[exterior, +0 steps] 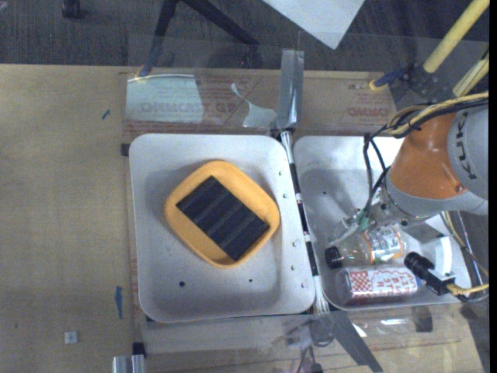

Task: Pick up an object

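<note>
On the desk (62, 208), the left bin (155, 286) holds one thing, a yellow dish (221, 212) with a black ribbed inset. It lies flat near the middle, turned at a slant to the bin's walls and well apart from the arm's reach at this moment. The right bin (326, 169) carries the likelier prey. A clear bottle (377, 245) lies on its side in the nearer half, and just beside it, along the front wall, lies a red-and-white can (379, 282). Both are round, so they have probably rolled to rest against the low edge. The bottle's long axis runs roughly left to right, rising slightly toward the right, and its black cap points left toward the divider between the bins. The claw (361, 224) hangs just over the bottle's neck end, which suggests the bottle is the chosen object. Whether the claw is open or closed I cannot tell, and nothing is seen held in it. The arm (427, 169) leans in from the right, above the bin's far half.
</note>
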{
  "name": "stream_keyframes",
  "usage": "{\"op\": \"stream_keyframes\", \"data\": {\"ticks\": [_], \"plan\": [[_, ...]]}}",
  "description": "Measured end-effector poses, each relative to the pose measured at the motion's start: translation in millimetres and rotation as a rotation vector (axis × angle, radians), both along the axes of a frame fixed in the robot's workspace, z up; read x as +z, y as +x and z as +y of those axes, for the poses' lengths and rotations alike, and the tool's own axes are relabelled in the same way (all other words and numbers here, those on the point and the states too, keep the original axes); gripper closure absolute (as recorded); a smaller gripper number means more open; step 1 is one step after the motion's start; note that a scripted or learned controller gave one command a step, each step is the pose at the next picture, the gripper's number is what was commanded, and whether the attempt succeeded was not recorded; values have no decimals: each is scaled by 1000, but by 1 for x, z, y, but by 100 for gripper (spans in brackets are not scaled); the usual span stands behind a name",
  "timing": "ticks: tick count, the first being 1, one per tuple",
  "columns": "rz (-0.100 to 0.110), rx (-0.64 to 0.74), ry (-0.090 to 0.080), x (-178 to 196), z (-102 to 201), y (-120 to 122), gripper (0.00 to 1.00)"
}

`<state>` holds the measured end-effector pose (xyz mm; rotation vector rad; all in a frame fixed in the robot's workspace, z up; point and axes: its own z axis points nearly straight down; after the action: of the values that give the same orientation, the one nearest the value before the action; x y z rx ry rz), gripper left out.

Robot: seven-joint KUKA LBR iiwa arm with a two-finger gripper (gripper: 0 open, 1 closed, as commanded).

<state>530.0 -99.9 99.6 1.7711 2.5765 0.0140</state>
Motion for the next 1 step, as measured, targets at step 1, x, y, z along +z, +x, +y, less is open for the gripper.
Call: {"op": "stream_keyframes", "data": {"ticks": [1], "plan": [[10, -40, 0, -11, 0, 42, 0]]}}
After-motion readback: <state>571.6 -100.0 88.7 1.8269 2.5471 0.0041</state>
